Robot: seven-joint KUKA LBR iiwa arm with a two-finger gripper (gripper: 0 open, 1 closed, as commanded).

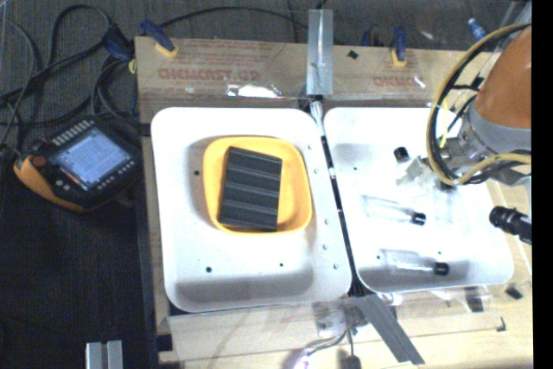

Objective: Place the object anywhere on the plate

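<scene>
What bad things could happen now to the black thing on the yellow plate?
1. The black ridged block already lies on the yellow plate, so another push could slide it off.
2. It nearly reaches the plate's rim, leaving little spare room.
3. Clear tubes lie loose in the right bin near the arm, which might knock them.

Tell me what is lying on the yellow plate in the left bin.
A dark ribbed block lies on the yellow plate, covering its middle; only the plate's rim shows around it. Whatever is beneath the block is hidden.
</scene>
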